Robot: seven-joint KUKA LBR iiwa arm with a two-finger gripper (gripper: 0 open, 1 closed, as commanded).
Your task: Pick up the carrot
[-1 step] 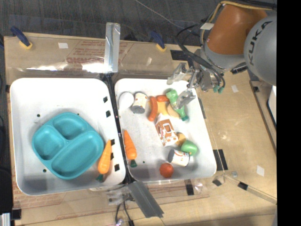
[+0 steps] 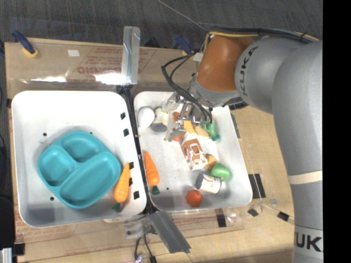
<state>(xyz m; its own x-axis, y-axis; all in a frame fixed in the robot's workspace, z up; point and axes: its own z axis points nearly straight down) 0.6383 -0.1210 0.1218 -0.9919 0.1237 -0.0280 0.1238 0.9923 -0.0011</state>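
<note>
From the camera above the bench, my gripper [image 2: 179,126] hangs low in the right bin [image 2: 233,199], near its far wall, over a heap of small things: a pale round piece [image 2: 145,115], a yellow piece [image 2: 193,128] and a small printed carton [image 2: 194,151] just nearer the camera. Whether the gripper is spread or closed I cannot tell, since the wrist and cables cover it, and I see nothing clearly caught in it.

The divider between the bins is my landmark. One carrot [image 2: 151,170] lies in the right bin close against that divider, stalk end toward the camera. A second carrot [image 2: 122,184] lies just across the divider in the left bin [image 2: 27,108], leaning on the blue plate [image 2: 77,169]. My gripper stands apart from both, so I judge the pick not yet made.
</note>
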